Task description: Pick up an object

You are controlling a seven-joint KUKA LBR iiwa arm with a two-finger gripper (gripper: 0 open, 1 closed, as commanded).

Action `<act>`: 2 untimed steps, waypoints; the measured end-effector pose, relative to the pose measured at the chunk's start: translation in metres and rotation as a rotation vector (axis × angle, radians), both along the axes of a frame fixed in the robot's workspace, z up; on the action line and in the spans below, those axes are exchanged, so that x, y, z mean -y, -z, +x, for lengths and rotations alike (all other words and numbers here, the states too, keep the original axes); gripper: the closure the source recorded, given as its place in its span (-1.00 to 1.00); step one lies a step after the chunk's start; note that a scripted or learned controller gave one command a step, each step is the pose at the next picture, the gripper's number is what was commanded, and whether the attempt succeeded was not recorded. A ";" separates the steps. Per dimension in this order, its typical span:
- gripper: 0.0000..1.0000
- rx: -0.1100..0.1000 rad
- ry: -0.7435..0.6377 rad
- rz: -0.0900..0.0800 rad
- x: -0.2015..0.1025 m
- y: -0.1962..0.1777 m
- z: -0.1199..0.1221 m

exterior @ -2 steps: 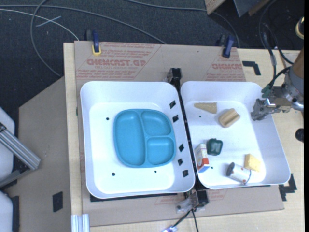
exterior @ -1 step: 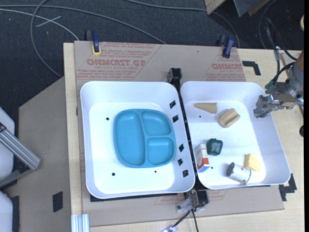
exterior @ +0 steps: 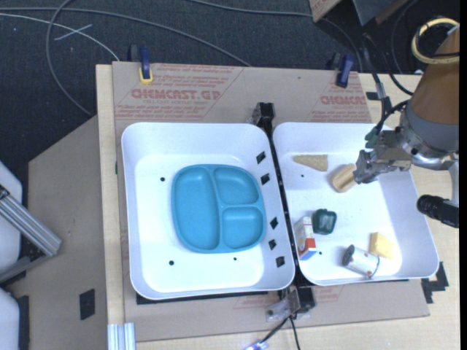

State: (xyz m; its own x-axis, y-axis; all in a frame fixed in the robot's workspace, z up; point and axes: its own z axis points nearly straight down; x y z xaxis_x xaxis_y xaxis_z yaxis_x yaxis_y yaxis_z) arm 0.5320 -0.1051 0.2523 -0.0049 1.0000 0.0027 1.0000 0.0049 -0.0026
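Here the metal two-finger gripper (exterior: 363,172) sits over the right shallow white bin (exterior: 416,195), and its tip is touching the right end of a small tan bread-like roll (exterior: 341,179). Whether the jaws are released or clenched on it, I cannot tell. The roll lies in the upper part of this bin, its long axis running from lower left to upper right, near a flat tan wedge-shaped piece (exterior: 311,162).

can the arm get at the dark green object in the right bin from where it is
Probably yes. The dark green object lies in the open in the right bin, with only a small red-and-white carton close on its left. The end effector sits above it in the view, near a tan piece.
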 end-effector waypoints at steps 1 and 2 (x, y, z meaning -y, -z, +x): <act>1.00 -0.001 -0.001 0.000 -0.056 0.015 0.001; 1.00 -0.001 -0.001 0.000 -0.114 0.026 0.006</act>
State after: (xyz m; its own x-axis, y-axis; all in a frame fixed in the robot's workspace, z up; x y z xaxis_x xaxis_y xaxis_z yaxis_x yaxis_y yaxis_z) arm 0.5382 0.0089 0.2263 -0.0062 1.0000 0.0032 1.0000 0.0062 -0.0041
